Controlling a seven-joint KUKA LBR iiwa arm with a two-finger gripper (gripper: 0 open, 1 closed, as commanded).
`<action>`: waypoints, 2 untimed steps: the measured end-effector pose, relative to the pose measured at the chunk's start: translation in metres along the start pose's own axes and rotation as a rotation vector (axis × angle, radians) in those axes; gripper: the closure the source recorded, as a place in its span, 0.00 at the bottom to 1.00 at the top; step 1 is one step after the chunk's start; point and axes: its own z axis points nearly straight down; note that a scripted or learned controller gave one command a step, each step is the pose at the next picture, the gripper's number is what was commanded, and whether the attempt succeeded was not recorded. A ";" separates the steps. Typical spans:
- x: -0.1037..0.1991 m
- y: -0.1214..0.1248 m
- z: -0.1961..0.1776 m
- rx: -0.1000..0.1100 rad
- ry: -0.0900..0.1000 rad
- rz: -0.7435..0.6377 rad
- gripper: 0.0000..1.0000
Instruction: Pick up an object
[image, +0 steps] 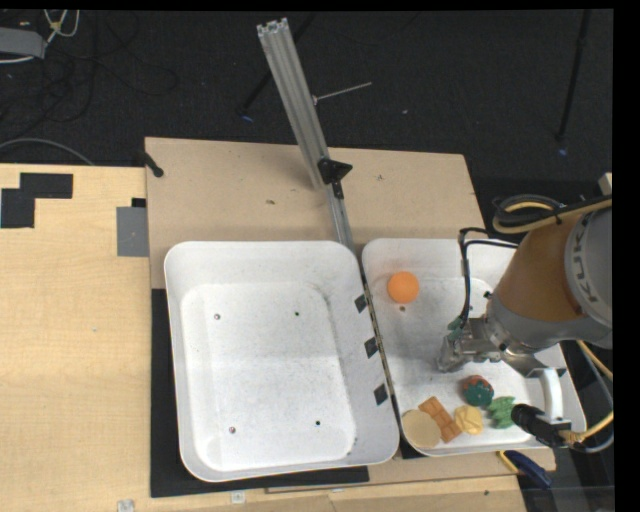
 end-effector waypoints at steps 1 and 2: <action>-0.002 -0.006 -0.060 -0.004 -0.002 -0.003 1.00; 0.000 0.001 -0.121 -0.007 -0.003 -0.009 1.00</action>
